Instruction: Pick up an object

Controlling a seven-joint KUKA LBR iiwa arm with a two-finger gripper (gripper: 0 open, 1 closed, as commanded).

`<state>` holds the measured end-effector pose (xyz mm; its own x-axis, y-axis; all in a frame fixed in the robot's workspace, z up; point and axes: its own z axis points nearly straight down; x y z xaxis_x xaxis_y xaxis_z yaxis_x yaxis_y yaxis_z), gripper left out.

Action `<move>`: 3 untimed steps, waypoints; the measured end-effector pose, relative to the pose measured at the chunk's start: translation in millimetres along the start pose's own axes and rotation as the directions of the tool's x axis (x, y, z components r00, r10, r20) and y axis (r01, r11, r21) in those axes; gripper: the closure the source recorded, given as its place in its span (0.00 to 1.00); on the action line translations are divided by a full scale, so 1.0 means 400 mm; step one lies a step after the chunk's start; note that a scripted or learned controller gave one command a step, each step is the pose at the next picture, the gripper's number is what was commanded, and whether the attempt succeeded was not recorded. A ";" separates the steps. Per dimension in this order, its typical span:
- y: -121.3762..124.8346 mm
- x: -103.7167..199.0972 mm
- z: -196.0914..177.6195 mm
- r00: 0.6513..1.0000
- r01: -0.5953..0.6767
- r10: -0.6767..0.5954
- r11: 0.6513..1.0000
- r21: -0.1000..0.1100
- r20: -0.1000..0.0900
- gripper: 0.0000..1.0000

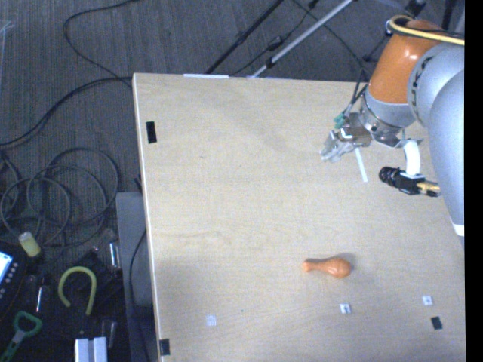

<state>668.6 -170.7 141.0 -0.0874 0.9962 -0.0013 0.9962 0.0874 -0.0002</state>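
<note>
An orange pear-shaped object (pixel 329 267) lies on the tan board (pixel 226 202), toward its near right. Well above it, the gripper (pixel 333 149) hangs off the arm's orange band (pixel 400 66); whether its claw is parted I cannot tell. Bare board spreads leftward.

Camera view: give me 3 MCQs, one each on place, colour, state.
1. Where does the orange pear-shaped object lie on the tan board?
A. lower right part
B. upper left corner
C. off the board, on the carpet

2. What colour is the band above the arm's wrist?
A. blue
B. orange
C. green

3. How does the gripper stand to the object?
A. apart, higher in the view
B. resting on it
C. lifting it

Answers: 1 A, it sits low and right of centre. 2 B, the band is orange. 3 A, bare board separates them.
</note>
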 end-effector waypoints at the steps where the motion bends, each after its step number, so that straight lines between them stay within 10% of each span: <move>1: 0.000 0.000 0.000 1.000 0.000 0.000 1.000 0.000 0.000 0.00; 2: -0.012 -0.133 -0.290 0.954 -0.300 0.300 0.954 0.001 0.003 0.00; 3: -0.011 -0.112 -0.037 0.973 -0.231 0.231 0.973 0.003 0.002 0.00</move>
<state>668.1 -215.7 155.9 0.1453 0.9894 -0.0035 0.9894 -0.1453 -0.0029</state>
